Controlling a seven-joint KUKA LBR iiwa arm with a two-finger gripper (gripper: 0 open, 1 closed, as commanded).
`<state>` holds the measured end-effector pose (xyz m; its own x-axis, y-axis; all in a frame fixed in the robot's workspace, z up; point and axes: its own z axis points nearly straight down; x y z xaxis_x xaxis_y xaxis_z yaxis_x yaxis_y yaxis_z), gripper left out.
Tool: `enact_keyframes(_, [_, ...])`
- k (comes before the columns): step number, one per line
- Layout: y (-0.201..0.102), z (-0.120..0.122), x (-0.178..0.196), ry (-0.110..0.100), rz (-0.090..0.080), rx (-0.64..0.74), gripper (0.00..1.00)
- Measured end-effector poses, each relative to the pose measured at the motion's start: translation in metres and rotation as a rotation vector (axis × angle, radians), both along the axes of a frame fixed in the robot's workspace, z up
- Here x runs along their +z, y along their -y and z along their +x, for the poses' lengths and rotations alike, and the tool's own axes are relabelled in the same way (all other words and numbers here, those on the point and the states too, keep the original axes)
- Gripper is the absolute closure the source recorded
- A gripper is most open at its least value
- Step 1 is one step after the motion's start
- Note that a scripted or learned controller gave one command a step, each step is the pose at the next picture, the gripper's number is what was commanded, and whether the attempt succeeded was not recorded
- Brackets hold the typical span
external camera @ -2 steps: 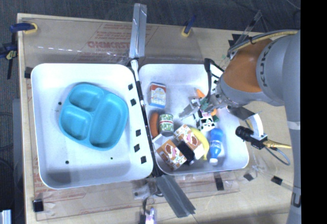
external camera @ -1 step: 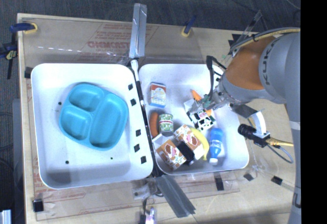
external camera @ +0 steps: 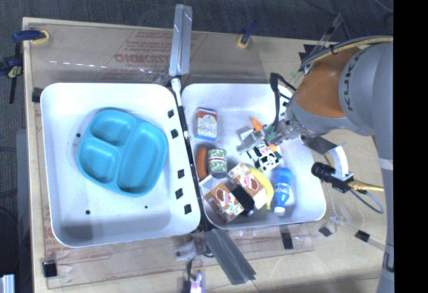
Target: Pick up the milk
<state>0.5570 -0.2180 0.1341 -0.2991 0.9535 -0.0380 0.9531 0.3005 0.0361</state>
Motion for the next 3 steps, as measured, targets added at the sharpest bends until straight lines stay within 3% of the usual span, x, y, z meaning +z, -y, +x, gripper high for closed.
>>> enact_keyframes(1, [-0.001,0.001,-0.026,-0.014,0.002,0.112,0.00])
enact_keyframes(2, [-0.001,0.006,-0.010,-0.003,-0.003,0.118,1.00])
enact_keyframes(3, [-0.001,0.005,-0.011,-0.004,-0.002,0.118,0.00])
